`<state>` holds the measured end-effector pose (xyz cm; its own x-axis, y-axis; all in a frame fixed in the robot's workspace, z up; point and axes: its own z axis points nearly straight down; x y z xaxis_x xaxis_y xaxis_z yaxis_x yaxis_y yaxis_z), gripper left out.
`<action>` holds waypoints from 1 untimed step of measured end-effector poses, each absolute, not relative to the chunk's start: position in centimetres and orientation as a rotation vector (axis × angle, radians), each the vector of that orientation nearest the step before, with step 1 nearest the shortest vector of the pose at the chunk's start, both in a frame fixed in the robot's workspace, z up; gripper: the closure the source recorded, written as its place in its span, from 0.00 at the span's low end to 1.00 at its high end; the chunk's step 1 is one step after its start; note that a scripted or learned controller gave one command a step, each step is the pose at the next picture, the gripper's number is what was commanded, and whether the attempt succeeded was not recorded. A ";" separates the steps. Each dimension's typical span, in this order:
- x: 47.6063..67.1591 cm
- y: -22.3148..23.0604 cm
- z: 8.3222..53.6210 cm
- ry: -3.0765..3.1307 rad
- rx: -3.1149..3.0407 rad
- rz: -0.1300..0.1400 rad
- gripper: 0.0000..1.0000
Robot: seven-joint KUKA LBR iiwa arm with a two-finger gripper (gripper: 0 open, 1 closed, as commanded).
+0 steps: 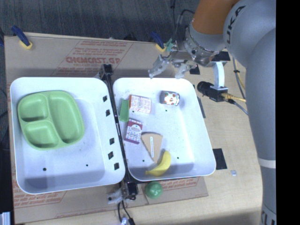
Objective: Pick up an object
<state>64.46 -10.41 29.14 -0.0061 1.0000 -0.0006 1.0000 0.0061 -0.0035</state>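
Arm (243, 36) enters from the right, grey, with an orange band above the wrist; its bulk is cut off by the top and right edges. Wrist hardware and cabling crowd the view around the tool, hard to separate.

Left bin (28, 179), well away from the tool, down and to the left. Holds a green divided tray (49, 118).

Right bin (197, 139), directly below the tool; the tool sits over its far rim.

Gripper (169, 68): fingers spread apart, tips pale and blurred, nothing between them. It touches no object.

Contents of the right bin, all below the tool and apart from it:
- Banana (160, 164), farthest from the tool, at the near wall.
- Tan wedge (152, 144), just above the banana.
- Red-and-white packet (140, 104), down-left of the tool.
- Dark red packet (134, 131), below that one; print unreadable.
- Green bar (123, 109), against the bin's left wall.
- Small round can-like item (169, 98), nearest the tool, straight below it; label unclear.

Green ball (153, 189) outside the bin, on the cardboard at its near edge.
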 end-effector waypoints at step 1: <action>65.6 -5.4 19.1 -2.227 -2.211 0.007 0.00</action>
<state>65.58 -5.44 19.07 -0.0071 1.0000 -0.0009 1.0000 0.0071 -0.0058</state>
